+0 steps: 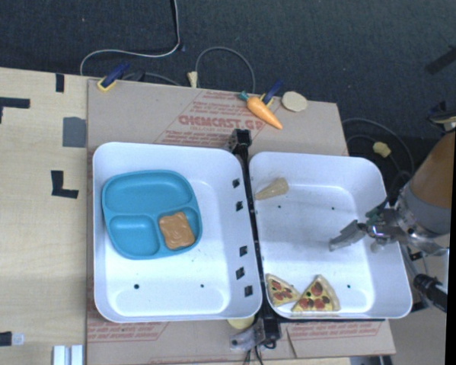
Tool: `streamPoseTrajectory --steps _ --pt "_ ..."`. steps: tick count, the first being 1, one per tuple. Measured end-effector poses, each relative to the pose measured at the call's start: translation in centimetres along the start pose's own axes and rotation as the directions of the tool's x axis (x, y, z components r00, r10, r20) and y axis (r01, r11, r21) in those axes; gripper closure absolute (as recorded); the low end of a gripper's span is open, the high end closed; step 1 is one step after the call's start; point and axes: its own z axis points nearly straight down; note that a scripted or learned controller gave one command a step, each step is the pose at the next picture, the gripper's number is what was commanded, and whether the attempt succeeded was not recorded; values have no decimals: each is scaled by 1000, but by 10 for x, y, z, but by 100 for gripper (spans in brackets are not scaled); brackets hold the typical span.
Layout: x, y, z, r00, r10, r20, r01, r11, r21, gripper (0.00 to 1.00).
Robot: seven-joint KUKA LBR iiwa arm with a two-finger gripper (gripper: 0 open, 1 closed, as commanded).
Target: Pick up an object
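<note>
Tan toy piece point(177, 230) lying on blue tray point(131, 203) in left bin point(100, 286). In right bin point(366, 174): pale wedge point(273, 189) near far-left corner; left pizza slice point(282, 290) and right pizza slice point(317, 295) against near wall. Gripper point(345, 237) low over bare floor between wedge and slices, touching neither; grip state impossible to tell. Risks: closing on nothing; flat slices slipping, crowded by wall. Wrist cropped at right; wedge possibly cheese, too blurred to confirm.
</note>
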Motion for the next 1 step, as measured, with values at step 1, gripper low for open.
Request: streamPoseTrajectory --steps 1 --pt "-36 49 54 1000 -1 1 1 1000 1 0"
